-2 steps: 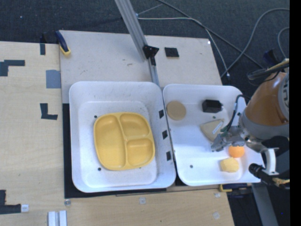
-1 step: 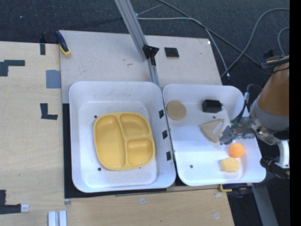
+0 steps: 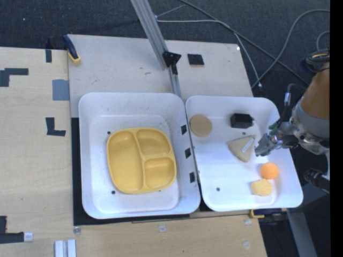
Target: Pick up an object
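Nearest the camera, in the right bin (image 3: 284, 199), a pale yellow block (image 3: 261, 187) lies just below the tool (image 3: 263, 146), close to that bin's front rim, with an orange ball (image 3: 269, 171) between it and the tool. Level with the tool, touching or almost touching its left side, is a tan wedge (image 3: 242, 148); whether the tool is spread or pressed together cannot be told at this size, and nothing shows between its tips. Judged from that, the pick is not yet done: no object is lifted, and the wedge looks like the likeliest target. Well to the tool's left, in the other bin (image 3: 88, 143), sits a yellow divided plate (image 3: 142, 160). Beyond the tool lie a black block (image 3: 241, 120) and, further left, a round tan disc (image 3: 201, 125). For room, the right bin's floor is open below and left of the wedge, toward the divide between bins; the tool itself hangs near the bin's right rim, so that wall is the tight side. A metal pole (image 3: 153, 31) crosses the worktop (image 3: 118, 63) at the far end.
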You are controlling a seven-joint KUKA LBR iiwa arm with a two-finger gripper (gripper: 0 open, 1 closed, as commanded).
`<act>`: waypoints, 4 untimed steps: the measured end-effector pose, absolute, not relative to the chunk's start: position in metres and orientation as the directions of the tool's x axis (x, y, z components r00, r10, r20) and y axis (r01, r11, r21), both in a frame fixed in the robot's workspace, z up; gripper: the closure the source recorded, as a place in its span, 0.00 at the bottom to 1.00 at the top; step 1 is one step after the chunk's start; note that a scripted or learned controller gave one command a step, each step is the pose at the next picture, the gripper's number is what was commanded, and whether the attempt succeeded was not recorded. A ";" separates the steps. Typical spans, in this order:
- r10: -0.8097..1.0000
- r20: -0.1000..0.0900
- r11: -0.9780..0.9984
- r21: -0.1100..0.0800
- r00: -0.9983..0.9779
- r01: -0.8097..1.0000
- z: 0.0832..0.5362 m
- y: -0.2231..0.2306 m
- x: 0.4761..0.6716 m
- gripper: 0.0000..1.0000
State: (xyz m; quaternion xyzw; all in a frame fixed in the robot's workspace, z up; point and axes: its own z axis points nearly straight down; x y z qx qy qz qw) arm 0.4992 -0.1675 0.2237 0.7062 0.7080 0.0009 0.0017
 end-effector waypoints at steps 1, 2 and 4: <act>1.000 -0.002 0.002 0.005 -0.002 1.000 0.277 -0.167 0.500 1.00; 1.000 0.001 0.006 0.000 -0.006 1.000 0.277 -0.118 0.504 1.00; 1.000 0.000 0.006 -0.004 -0.006 1.000 0.240 -0.008 0.525 1.00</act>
